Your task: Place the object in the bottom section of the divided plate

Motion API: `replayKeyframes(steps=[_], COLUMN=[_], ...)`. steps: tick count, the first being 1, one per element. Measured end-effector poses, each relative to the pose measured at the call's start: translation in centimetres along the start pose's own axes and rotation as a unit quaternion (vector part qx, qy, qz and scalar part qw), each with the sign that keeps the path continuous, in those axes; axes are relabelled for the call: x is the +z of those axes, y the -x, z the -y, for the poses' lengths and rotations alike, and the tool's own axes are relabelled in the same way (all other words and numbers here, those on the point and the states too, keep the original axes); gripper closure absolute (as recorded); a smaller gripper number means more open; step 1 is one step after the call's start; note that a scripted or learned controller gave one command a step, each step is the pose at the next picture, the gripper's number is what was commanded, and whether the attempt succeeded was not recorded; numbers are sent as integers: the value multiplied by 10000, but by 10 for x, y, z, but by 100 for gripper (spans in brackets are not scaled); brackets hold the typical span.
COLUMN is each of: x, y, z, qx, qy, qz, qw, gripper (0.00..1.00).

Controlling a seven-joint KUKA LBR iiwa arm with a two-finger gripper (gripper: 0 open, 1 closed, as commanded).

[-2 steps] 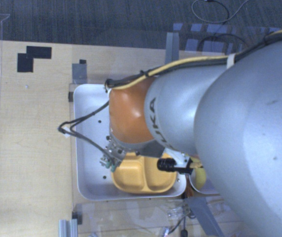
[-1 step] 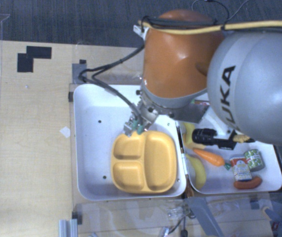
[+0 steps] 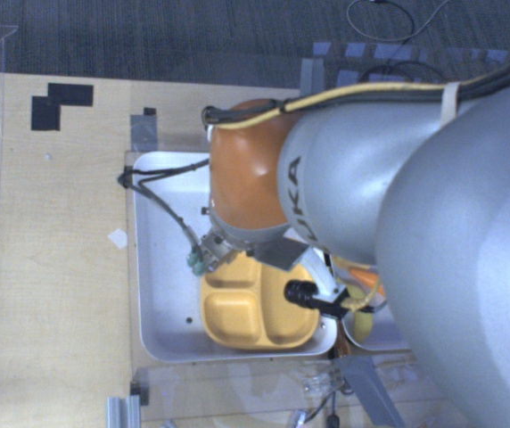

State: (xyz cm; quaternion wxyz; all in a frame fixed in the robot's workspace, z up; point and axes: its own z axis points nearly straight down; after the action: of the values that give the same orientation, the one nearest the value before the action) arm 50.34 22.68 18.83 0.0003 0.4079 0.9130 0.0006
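Arm low over the yellow plate, gripper hidden under the wrist

The gripper sits beneath the orange wrist band, right above the upper edge of the plate, and whether it is spread or pinching anything I cannot tell; no object can be made out in it. The plate lies in the left bin, its lower sections bare, with a black part of the arm crossing its right side. A yellowish round thing sits just right of the plate in the next bin; it may be the object. My judgement: this is the carry or release step, and next the wrist must come over the plate's bottom section. "KUKA" lettering runs along the grey arm.
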Motion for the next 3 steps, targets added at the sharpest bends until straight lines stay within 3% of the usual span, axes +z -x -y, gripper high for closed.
replayKeyframes(steps=[1,2,3], x=[-11,93,88], y=[1,29,36], z=[-2,26,23], qx=[-21,835,860], qy=[20,128,208], qz=[7,31,91], qw=[10000,9964,9960], gripper=[100,100,0])
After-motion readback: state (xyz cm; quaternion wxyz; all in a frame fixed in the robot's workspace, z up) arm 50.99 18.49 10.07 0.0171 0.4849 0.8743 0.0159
